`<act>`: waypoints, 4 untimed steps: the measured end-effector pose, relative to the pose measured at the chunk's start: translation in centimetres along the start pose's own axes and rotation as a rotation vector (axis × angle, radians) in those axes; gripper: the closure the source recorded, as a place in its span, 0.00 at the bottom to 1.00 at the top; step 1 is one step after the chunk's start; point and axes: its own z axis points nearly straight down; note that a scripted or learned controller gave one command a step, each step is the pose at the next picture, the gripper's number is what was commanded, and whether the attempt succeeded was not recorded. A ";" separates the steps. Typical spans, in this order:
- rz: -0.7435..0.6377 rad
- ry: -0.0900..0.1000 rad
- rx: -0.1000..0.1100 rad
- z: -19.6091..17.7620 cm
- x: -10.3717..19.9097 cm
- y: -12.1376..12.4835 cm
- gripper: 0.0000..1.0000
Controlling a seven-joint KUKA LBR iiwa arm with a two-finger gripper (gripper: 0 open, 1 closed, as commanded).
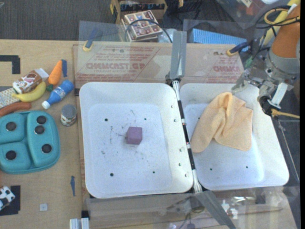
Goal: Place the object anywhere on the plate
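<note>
A small purple cube (134, 135) lies near the middle of the left white bin (90, 99). A crumpled yellow-orange cloth (224, 123) is spread across the upper middle of the right white bin (271, 175). My gripper (259, 89) hangs over the far right corner of the right bin, just beyond the cloth's upper right edge, below the arm's orange band (288, 42). Nothing is visibly held in it. The cube is a full bin's width to its left.
Toys sit on the bench left of the bins: a teal toy stove (28, 142), a small can (68, 114), a blue bottle (58, 94), a carrot (56, 72), a banana (29, 94). A metal divider (178, 56) and cardboard boxes (139, 8) stand behind.
</note>
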 end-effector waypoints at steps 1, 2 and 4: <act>0.000 -0.002 0.000 -0.9 0.0 0.1 1.00; 0.000 -0.002 0.000 -0.9 0.0 0.1 0.00; 0.000 -0.004 -0.001 -1.8 0.0 0.2 0.00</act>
